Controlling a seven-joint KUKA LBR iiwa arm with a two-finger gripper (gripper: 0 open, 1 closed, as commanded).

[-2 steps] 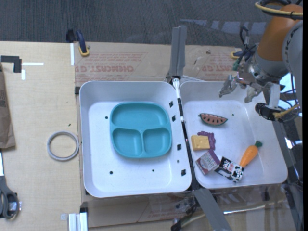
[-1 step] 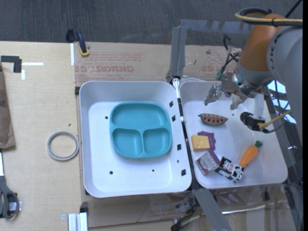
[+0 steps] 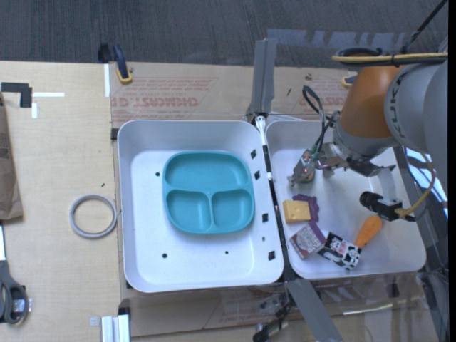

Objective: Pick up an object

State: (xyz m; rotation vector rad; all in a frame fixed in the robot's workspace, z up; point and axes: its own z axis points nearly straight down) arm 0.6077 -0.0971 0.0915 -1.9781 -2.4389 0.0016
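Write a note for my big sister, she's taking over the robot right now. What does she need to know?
Gripper: low inside the right bin, near its left wall. Nothing visible between its fingers; open or shut can't be told.

Right bin things: yellow block on a purple piece, just below the gripper; a small printed card; a black-and-white toy; an orange carrot-shaped toy.

Left bin: teal divided plate.

Done: arm has reached into the bin.
Left: grip one object and lift it. The yellow block looks closest.
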